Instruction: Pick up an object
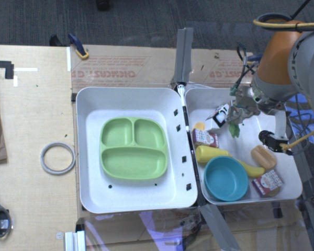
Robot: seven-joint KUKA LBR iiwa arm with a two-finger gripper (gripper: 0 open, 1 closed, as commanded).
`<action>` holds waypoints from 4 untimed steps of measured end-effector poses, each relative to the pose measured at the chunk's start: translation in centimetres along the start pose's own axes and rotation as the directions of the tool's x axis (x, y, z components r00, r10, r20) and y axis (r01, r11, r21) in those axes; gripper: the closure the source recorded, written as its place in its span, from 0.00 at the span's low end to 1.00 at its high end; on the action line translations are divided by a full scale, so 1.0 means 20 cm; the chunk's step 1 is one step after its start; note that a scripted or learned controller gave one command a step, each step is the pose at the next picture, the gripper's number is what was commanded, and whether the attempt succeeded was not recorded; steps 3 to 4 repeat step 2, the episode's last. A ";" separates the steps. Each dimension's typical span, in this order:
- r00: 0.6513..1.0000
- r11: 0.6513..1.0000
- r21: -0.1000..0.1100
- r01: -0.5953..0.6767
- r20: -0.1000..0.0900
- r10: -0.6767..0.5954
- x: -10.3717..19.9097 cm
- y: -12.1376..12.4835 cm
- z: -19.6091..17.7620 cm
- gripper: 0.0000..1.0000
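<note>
Right bin (290,190), centre-right of frame, holds our candidates: yellow banana (214,153) touching blue bowl (226,178), tan bun (264,157), red-white packet (269,182) at bin's lower right, second packet (204,138) above banana. Gripper (234,120) hangs over bin's upper part, near small black-white item (220,114); whether it is open or closed we cannot tell. Left bin (86,140) holds green divided plate (134,148). On bench (31,124) at left we see tape ring (58,157); dark floor along top.
</note>
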State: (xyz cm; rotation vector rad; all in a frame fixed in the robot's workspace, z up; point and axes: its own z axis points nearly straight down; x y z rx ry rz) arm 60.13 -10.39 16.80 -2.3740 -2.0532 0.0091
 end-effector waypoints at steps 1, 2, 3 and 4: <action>1.000 1.000 -0.004 0.031 0.000 -0.031 -0.01 0.12 0.24 1.00; 0.999 0.999 -0.004 0.035 0.000 -0.035 0.28 0.21 -0.51 1.00; 0.999 0.999 -0.004 0.035 0.000 -0.035 0.28 0.21 -0.51 1.00; 0.999 0.999 -0.004 0.035 0.000 -0.035 0.28 0.21 -0.51 1.00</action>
